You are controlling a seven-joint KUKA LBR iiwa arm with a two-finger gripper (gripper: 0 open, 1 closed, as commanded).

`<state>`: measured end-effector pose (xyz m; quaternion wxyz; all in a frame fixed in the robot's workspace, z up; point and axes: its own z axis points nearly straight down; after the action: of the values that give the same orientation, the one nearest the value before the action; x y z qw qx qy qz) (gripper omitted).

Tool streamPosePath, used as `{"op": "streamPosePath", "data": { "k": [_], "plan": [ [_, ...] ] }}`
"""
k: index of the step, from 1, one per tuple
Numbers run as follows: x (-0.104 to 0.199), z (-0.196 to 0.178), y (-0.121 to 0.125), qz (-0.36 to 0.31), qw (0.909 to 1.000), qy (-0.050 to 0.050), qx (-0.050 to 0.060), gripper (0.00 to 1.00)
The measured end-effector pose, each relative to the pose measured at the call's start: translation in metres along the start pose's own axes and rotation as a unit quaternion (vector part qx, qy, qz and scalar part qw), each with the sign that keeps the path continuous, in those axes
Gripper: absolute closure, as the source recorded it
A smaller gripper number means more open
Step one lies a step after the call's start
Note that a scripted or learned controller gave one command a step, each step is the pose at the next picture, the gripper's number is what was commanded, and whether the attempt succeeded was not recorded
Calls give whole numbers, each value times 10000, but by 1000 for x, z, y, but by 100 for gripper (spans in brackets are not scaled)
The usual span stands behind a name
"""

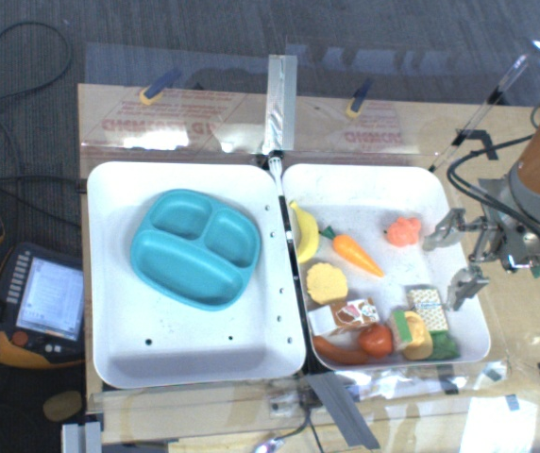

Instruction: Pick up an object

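1. The pincer (456, 258) hangs over the right edge of the right bin (364, 179), its fingers spread apart with nothing between them.
2. Just left of the upper finger lies a pink toy (403, 231), a rounded lump with no clear long axis.
3. Further left is a toy carrot (357, 255), its long axis slanted, the green top pointing up-left and the tip pointing down-right toward the pincer.
4. Beyond the carrot, along the bin's left wall, a toy banana (304, 232) lies nearly upright in the view, its ends pointing up and down.
5. Just left of the lower finger rests a small patterned box (426, 304), beside a green and yellow toy (417, 335).
6. Lower left of the pincer sit a red tomato (377, 341), a brown sausage (338, 350) lying crosswise, a carton (349, 313) and a yellow round piece (326, 282).
7. Well to the left, in the other bin (119, 347), sits a blue divided plate (196, 246).
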<state>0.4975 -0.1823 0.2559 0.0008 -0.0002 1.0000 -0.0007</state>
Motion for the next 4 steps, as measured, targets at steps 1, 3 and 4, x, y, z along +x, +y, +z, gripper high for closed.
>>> {"op": "streamPosePath", "data": {
  "k": [1, 3, 4],
  "plan": [
    [-69, 37, -40, 718, 9974, -4, 8, 0],
    [-152, 69, -29, 1866, 9824, -7, 3, 0],
    [-149, -101, -35, 2591, 9659, -23, 9, 0]
  ]
}}
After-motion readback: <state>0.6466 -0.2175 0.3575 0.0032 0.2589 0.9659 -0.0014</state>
